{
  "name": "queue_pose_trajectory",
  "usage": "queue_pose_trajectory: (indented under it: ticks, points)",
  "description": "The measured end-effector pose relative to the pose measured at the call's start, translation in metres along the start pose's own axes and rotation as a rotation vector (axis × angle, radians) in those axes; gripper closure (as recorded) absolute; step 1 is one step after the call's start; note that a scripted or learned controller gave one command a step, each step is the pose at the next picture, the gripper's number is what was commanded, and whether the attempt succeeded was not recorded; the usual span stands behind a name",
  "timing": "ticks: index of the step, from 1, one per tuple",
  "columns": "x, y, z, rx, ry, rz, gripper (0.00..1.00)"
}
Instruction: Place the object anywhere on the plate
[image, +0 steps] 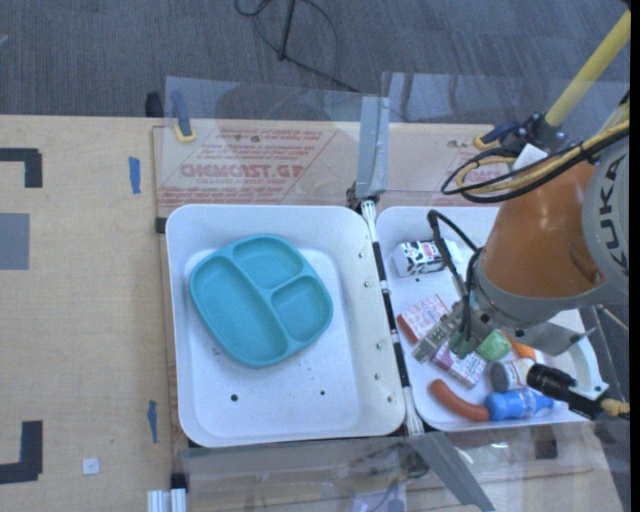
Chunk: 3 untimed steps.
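- Right now the arm is working the pick step: the grey two-finger gripper (440, 345) is sitting low in the right-hand shallow white bin (590, 375), among the clutter, and nothing is lying on the plate yet.
- Whether the claw is spread, closed or pinching anything, I cannot tell (it is too small and dark against the items under it).
- Task's thing is not specified, so I am judging by where the gripper is hovering: the likeliest candidate is the flat red-and-white printed packet (425, 315), lying just beside or under the gripper tip; touching or not, I cannot tell.
- A second red-and-white packet (462, 368) is lying right next to the tip on its other side, so either one could be the target.
- Other stuff crowding the same bin: a small black-and-white toy figure (418, 257) toward the far end, a green rounded piece (493, 346) near the wrist, a reddish sausage-shaped toy (458, 399) and a blue plastic bottle-like toy (516, 404) along the near edge.
- Teal plastic three-compartment plate (260, 298) is waiting in the left-hand white bin (300, 415), well apart from the gripper, across the divider between bins.
- Next move, as I am judging it: secure one item, lift clear of neighbours, carry it leftward over the divider, release above any compartment.
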<state>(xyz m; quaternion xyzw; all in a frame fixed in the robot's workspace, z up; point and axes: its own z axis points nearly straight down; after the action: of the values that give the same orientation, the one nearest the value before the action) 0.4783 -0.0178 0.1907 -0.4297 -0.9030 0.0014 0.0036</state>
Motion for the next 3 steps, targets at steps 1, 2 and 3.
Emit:
queue_pose_trajectory:
  ticks: [1, 2, 3]
  points:
    - [0.0, 0.07, -0.015, -0.004, -0.005, 0.243, 1.0]
    - [0.001, 0.07, -0.023, -0.001, -0.006, 0.241, 1.0]
    - [0.057, 0.045, 0.009, 0.0, -0.002, 0.301, 1.0]
